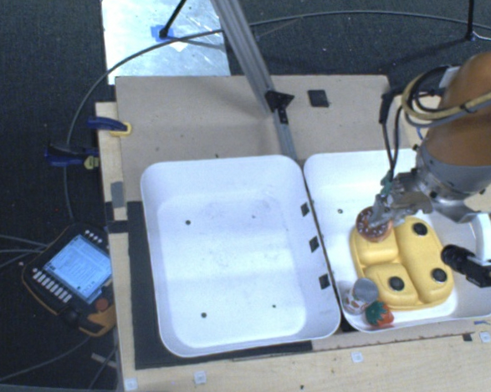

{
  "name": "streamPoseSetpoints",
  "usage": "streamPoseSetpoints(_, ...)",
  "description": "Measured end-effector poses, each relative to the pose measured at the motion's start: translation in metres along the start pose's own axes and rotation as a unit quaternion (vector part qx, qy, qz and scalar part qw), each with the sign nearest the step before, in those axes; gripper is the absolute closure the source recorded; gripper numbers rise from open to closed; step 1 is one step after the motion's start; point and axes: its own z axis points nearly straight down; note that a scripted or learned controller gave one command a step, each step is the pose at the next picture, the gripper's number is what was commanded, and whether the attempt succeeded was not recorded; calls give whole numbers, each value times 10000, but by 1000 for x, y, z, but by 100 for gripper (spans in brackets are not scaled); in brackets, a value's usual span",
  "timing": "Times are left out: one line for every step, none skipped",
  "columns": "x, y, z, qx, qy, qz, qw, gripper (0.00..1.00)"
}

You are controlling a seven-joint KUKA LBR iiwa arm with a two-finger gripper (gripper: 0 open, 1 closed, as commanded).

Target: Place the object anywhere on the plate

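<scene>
A yellow sectioned plate [405,259] lies in the right bin [337,193]. On its far-left section rests a small round brown object [369,222] with a speckled top. My gripper [389,208] hangs right over that object's right edge, touching or nearly touching it. The arm's grey and orange wrist [467,133] hides what lies behind the gripper.
A grey lump [365,290] and a red and green piece [377,312] sit at the right bin's near-left corner, beside the plate. The left bin [228,251] adjoins on the left. A black fitting [468,266] crosses the plate's right edge. A teach pendant [73,274] lies off the bench at left.
</scene>
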Motion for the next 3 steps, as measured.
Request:
streamPoseSetpoints(49,23,13,-4,-3,0,10000,100)
streamPoseSetpoints(93,48,22,-8,-4,10,10000,100)
streamPoseSetpoints(138,71,9,-16,3,-2,10000,100)
